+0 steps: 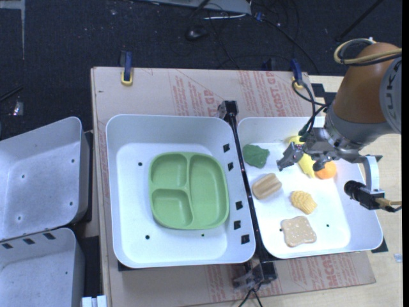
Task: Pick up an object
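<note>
In the right bin (pixel 358 235) lie several food toys: a green leafy piece (pixel 255 155), a tan bread roll (pixel 266 186), a ridged yellow piece (pixel 303 201) and a slice of toast (pixel 298 231). A yellow piece (pixel 307 165) and a small orange one (pixel 326 171) sit at the bin's upper right, partly hidden by the arm. My gripper (pixel 291 157) hangs low over the bin, just left of the yellow piece and right of the green one. Nothing is visibly held.
The left bin (pixel 128 171) holds a green divided plate (pixel 190 190). A black divider with clips (pixel 239 171) runs between the bins. The arm's orange band (pixel 364 88) looms over the right bin's far corner. White lids (pixel 38 171) lie to the left of the bench.
</note>
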`<action>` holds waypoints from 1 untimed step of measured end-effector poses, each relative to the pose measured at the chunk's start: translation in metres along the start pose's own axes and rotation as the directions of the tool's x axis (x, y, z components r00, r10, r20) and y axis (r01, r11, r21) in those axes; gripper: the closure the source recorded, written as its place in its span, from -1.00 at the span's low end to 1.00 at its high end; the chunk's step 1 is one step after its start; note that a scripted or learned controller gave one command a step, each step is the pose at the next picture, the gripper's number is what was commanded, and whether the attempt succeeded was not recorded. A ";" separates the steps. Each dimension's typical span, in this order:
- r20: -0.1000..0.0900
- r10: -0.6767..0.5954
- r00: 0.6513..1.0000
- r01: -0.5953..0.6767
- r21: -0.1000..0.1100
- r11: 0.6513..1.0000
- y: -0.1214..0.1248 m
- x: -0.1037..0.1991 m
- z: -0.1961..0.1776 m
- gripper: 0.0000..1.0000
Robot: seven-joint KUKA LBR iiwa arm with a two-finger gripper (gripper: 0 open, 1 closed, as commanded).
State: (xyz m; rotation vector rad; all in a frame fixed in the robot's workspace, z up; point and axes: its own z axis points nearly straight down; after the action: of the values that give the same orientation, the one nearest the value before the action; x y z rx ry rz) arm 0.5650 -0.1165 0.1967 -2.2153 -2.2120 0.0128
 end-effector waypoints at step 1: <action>0.002 -0.002 1.000 0.002 -0.013 1.000 0.003 0.000 -0.007 -1.00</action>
State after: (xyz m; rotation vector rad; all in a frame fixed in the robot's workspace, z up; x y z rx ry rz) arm 0.5681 -0.1164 0.2032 -2.2202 -2.2219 0.0007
